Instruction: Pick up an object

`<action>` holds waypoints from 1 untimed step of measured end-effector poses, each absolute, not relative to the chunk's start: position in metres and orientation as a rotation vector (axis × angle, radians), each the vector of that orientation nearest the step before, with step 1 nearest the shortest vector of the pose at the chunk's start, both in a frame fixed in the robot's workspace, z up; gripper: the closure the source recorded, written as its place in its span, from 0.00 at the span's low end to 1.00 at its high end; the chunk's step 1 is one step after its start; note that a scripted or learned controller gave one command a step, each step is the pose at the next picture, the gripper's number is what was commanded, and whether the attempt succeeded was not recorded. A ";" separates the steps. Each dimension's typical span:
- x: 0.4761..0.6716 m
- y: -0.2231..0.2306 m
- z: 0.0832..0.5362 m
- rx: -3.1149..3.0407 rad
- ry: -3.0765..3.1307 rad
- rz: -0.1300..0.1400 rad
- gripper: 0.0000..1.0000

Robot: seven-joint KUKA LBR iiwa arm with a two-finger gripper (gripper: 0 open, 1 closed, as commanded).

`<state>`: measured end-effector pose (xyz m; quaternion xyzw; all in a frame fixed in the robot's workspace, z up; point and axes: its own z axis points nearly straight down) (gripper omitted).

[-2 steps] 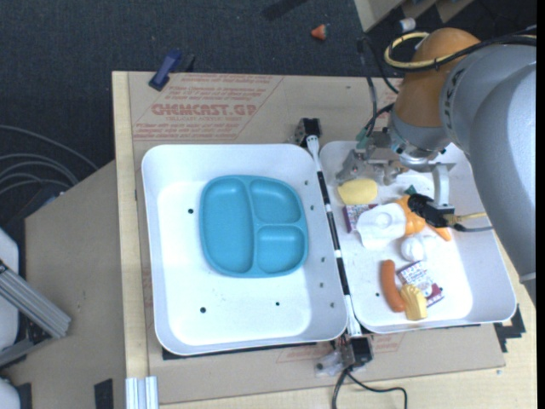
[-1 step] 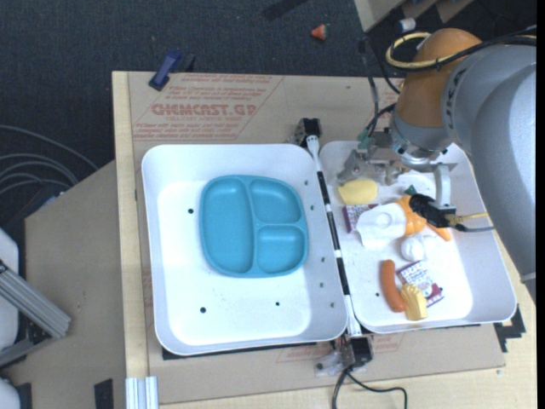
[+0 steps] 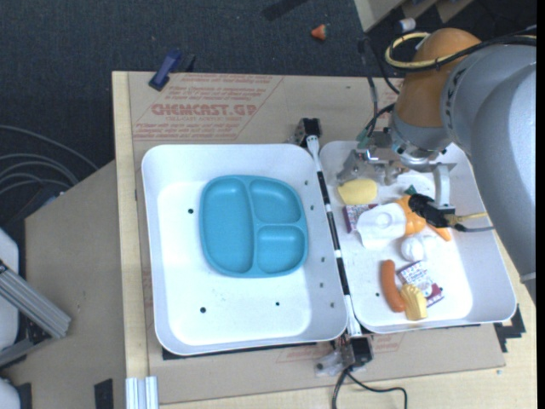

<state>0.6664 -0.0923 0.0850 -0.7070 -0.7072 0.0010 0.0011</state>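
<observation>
Currently find the gripper [image 3: 381, 167] low over the upper-left corner of the right bin [image 3: 498, 301], under the grey arm [image 3: 494, 118] that reaches in from the right of the frame. Cannot tell whether spread or pressed together, since the wrist covers it from above.

Note the loose items for picking, all lying in the right bin. Record a pale yellow lump [image 3: 358, 192] just below and left of the gripper, very close, but cannot tell whether touching. Record a white lid-like piece [image 3: 379, 222] just below the lump, with a purple wrapper [image 3: 349, 218] at its left by the bin's left wall and an orange piece [image 3: 414, 218] at its right. Lower in the frame, record a small white round thing [image 3: 413, 248], then an orange sausage-shaped thing [image 3: 390, 284] lying lengthwise. Beside that, note a red-and-white packet [image 3: 421, 277] and a yellow piece [image 3: 415, 302] touching the packet's lower edge.

Record a blue divided plate [image 3: 253, 226] lying flat near the middle of the left bin [image 3: 157, 173], well apart from the gripper.

Outside the bins, note a blue object [image 3: 166, 71] at the upper left corner of the brown board [image 3: 213, 109].
</observation>
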 end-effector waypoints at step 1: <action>0.660 -0.092 0.085 -2.221 -2.219 0.003 0.00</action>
